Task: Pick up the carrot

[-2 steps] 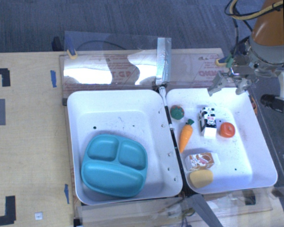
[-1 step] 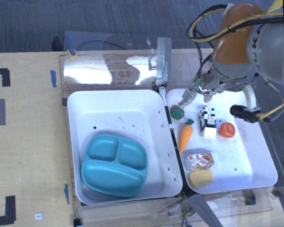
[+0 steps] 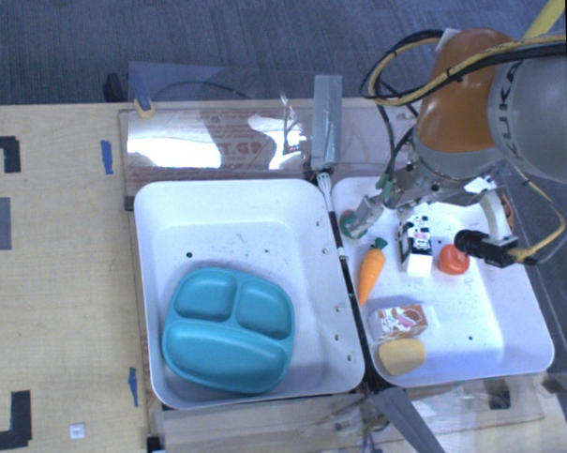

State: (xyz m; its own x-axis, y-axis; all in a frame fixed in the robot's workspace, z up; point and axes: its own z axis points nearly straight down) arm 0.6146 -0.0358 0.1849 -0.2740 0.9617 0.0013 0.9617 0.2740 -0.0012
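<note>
Bench [image 3: 52,306] of pale wood bears both bins; carrot [image 3: 370,273] lies in right bin [image 3: 528,337]; finger state unreadable.

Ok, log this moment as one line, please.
carrot: lying in right bin, left side | gripper: above bin, right of carrot | grasp: none seen | blue divided plate: left bin

1. Two bins are set side by side on the counter [image 3: 52,306].
2. A divided plate [image 3: 230,329] is held in the left bin [image 3: 306,206].
3. In the right bin [image 3: 522,328], the carrot [image 3: 370,273] is placed by the left wall.
4. A packet [image 3: 400,320] and a rounded item [image 3: 402,356] are found nearer the camera than the carrot.
5. The tool [image 3: 417,232] is positioned right of the carrot.
</note>
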